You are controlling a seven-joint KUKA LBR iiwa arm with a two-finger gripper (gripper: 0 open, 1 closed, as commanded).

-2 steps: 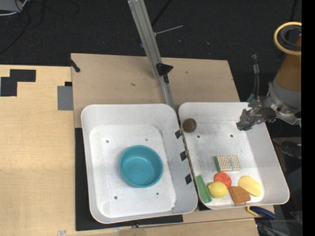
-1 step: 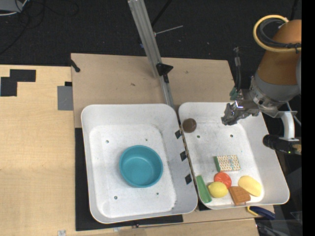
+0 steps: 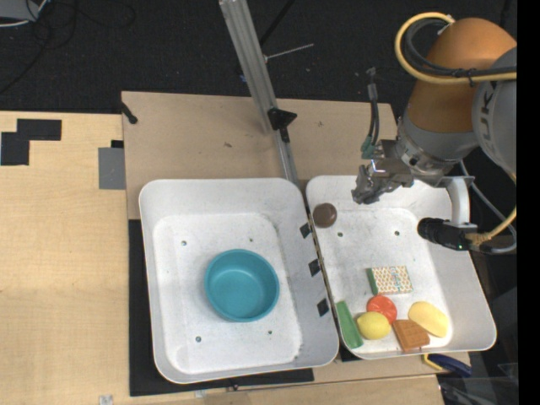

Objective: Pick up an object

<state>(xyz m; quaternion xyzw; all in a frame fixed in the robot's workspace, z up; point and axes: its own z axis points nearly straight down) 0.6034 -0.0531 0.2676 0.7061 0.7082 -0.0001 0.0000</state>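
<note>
Since the arm reaches in from the right, the gripper (image 3: pixel 371 188) is found over the far edge of the right bin (image 3: pixel 472 298), above bare floor; whether its tips are apart or together cannot be told, and nothing is seen held between them.

Camera view, right bin: a brown ball (image 3: pixel 325 215) is lodged at the far left corner, just beside the gripper, probably the likeliest candidate. A patterned block (image 3: pixel 390 279) lies mid-bin. A red ball (image 3: pixel 382 305), yellow ball (image 3: pixel 373 325), yellow oblong (image 3: pixel 429 317), brown block (image 3: pixel 411 334) and green stick (image 3: pixel 348 324) are crowded into the near end, touching, so harder to single out.

Left bin (image 3: pixel 169 205): a teal bowl (image 3: pixel 242 284) is set upright near the middle, well apart.
</note>
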